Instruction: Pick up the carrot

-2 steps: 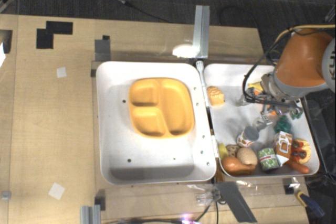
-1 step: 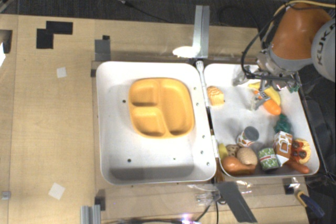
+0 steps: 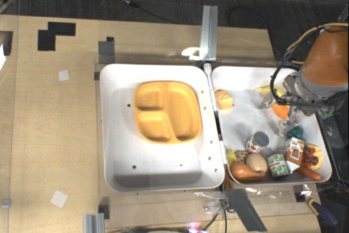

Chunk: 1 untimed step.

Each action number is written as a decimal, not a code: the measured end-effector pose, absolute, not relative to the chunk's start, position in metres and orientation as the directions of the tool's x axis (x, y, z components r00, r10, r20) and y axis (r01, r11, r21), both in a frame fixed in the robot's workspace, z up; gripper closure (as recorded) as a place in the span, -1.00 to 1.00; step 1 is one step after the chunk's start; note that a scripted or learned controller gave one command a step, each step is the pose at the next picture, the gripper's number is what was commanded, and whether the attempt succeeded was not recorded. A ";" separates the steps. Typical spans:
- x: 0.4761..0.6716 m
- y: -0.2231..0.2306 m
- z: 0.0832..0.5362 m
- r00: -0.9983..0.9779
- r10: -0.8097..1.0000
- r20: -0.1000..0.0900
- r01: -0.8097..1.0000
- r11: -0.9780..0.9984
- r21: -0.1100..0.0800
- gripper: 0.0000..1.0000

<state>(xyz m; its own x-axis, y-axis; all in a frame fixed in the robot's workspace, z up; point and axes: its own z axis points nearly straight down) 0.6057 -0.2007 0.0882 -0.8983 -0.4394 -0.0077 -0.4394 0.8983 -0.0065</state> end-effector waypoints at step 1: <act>0.567 -0.150 0.089 -0.905 -0.426 -0.010 -0.426 0.905 -0.005 -1.00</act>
